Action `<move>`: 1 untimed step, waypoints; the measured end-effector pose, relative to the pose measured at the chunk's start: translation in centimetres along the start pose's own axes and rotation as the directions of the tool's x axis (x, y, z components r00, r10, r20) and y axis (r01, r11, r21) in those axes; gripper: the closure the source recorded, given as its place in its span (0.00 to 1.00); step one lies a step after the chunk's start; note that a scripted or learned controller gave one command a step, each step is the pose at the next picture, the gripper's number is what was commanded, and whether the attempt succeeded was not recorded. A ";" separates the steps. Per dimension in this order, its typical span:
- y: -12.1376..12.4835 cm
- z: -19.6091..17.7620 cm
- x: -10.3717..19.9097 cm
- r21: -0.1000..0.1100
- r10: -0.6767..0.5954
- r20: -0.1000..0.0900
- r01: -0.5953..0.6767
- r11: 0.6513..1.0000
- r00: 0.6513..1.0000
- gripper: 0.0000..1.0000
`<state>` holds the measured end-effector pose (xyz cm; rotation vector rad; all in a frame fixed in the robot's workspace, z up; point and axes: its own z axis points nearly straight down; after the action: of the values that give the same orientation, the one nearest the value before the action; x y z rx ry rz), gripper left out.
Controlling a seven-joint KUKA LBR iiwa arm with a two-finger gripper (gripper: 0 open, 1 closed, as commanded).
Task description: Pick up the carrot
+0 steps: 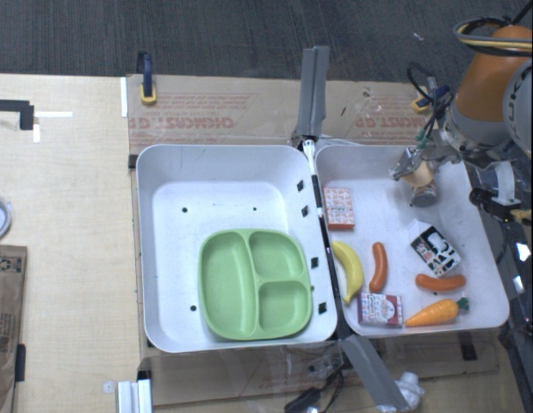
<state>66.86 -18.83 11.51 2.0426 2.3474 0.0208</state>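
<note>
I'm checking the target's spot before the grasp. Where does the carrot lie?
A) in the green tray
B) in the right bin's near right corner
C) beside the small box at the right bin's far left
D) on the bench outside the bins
B: the carrot lies in the near right corner of the right bin, just below a sausage.

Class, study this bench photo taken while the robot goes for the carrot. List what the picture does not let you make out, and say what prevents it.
1. Gripper, camera view: small and blurred against the right bin; its finger state cannot be read.
2. Arm: cut off by the right edge.
3. Small box beside the carrot: print too small to read.
4. Black-and-white packet: markings too small to read.
</note>
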 end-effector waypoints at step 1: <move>-0.2 -0.1 -2.8 0.002 -0.044 -0.012 0.044 0.999 0.999 1.00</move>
<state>67.05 -21.60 11.59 1.9969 2.3998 0.0298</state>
